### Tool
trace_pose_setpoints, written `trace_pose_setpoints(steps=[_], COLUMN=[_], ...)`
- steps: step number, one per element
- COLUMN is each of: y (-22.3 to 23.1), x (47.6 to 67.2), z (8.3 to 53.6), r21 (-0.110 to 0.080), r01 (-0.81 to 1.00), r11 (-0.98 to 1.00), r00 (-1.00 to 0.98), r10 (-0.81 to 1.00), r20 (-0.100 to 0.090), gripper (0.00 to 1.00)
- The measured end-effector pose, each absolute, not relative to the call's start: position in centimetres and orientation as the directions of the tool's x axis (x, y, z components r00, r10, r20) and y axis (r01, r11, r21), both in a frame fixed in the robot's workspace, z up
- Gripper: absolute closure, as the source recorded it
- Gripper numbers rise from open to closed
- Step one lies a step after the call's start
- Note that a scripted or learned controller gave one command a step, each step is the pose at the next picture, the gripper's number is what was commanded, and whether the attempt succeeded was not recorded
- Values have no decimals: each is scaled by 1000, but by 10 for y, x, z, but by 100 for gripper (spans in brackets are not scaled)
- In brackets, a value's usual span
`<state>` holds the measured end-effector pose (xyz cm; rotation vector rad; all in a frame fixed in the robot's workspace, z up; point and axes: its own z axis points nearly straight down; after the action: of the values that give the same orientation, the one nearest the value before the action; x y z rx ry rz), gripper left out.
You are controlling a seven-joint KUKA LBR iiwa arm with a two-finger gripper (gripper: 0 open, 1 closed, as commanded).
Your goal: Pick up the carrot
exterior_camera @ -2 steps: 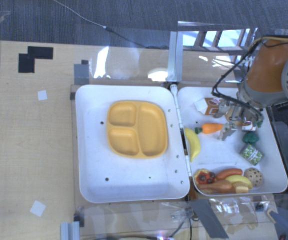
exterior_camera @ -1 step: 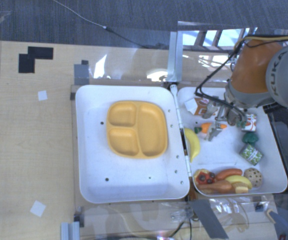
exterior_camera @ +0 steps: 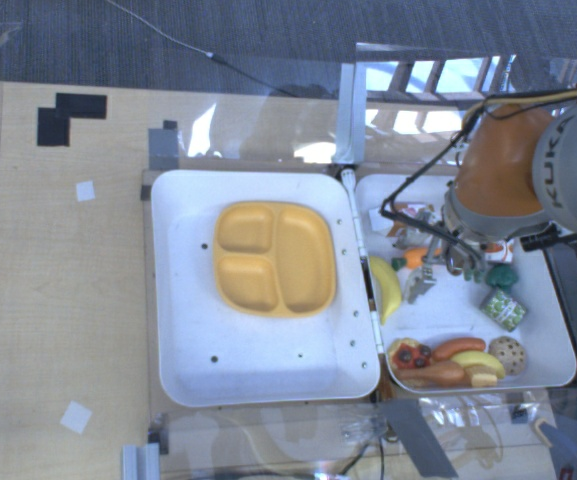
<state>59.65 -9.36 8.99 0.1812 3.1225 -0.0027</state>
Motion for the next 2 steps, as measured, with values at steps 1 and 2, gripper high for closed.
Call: trace_pose_setpoints(steps=[1, 2], y=[-89, -87], x=[620, 626], z=[90, 104], r21=[-3, -2], r01=[75, 70], r11=[997, 998], r00=[-997, -997], r10=[75, 70], r20=[-4, -26], gripper=[0, 100])
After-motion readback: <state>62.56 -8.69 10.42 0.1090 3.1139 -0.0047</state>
